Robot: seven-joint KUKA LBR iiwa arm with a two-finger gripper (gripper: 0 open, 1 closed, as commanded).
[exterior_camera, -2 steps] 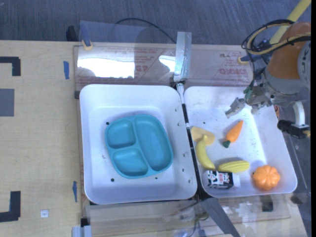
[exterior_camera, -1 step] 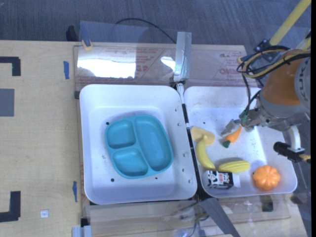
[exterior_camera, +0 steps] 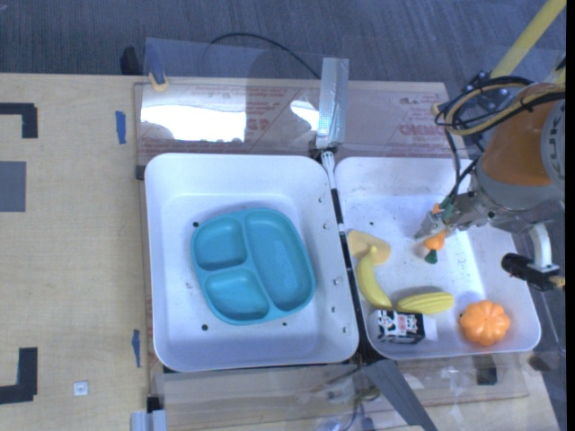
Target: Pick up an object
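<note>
My gripper hangs low over the upper middle of the right bin, under the grey wrist with its orange band. A small orange carrot toy with a green tip sits directly at the gripper's lower end, touching it or very close to it. Further down the bin lie a yellow banana, a yellow corn cob, a black-and-white carton and a round orange fruit. All of these lie apart from the gripper.
The left bin holds a blue divided plate. A metal divider rises at the back between the bins. The arm and its cables cover the right bin's far right side.
</note>
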